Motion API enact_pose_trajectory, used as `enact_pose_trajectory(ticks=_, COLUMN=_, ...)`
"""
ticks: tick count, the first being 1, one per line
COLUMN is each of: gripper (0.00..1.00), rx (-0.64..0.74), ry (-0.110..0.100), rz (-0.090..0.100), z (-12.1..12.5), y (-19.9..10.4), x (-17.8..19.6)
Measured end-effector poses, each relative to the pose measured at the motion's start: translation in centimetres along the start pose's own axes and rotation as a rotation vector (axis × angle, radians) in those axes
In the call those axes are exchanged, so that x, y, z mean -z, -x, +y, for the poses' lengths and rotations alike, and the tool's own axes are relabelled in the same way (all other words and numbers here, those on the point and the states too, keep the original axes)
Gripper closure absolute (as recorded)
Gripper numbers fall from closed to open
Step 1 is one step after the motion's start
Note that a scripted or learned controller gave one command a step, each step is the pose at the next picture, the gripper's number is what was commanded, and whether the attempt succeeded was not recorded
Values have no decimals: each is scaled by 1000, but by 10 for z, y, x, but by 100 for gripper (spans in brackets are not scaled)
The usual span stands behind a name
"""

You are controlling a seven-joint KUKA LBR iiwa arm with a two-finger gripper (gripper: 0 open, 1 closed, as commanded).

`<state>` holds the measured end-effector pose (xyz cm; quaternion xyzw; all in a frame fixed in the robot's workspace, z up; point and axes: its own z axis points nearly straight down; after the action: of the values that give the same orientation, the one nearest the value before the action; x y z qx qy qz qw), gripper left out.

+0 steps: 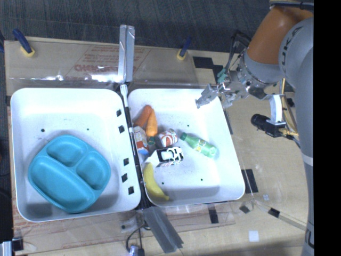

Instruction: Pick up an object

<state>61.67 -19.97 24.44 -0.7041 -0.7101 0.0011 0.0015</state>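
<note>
Hand [205, 99] | above right bin's [226, 143] far corner | nothing held

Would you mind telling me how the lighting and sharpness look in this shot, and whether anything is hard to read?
In the camera view, light is even and soft; the blue tray casts a faint shadow on the left bin. The clear sheet behind the bins shows glare. The gripper looks slightly blurred; small items beside the carrot are too soft to identify.

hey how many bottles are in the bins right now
1. A green bottle lies on its side in the right bin, right of the small pile of things. Another could be hidden within that pile; I cannot tell.
</note>
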Motion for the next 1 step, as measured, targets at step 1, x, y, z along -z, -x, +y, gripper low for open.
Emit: enact_pose_trajectory(ticks=1, gripper=0, rx=40, ry=-3, rz=1, z=-1, y=-14, x=-3)
